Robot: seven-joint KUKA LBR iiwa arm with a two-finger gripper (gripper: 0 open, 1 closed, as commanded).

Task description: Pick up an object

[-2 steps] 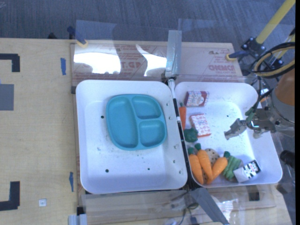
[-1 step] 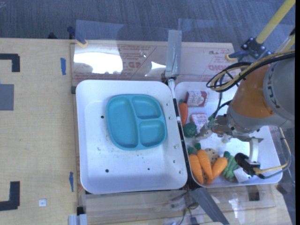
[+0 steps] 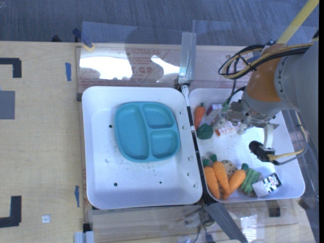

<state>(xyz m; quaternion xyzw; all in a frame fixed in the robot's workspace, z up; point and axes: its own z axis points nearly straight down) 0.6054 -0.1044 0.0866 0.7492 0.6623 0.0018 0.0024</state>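
Over right bin (image 3: 296,151): tool (image 3: 226,119) (nr carrots (image 3: 218,176)).

— Where's the gripper (image 3: 230,121)?
— Low in the right bin (image 3: 289,135); a small packet (image 3: 226,129) lies just under it.
— And the carrots (image 3: 219,178)?
— Heaped well below it; a green toy (image 3: 205,131) sits to its left.

Lighting and image quality: bright, even overhead light; soft focus.
Strong white glare on the clear plastic sheet (image 3: 126,65) behind the two shallow white bins (image 3: 96,135); faint shadows beneath the teal divided plate (image 3: 147,130); small items at right slightly blurred, colours mildly washed.
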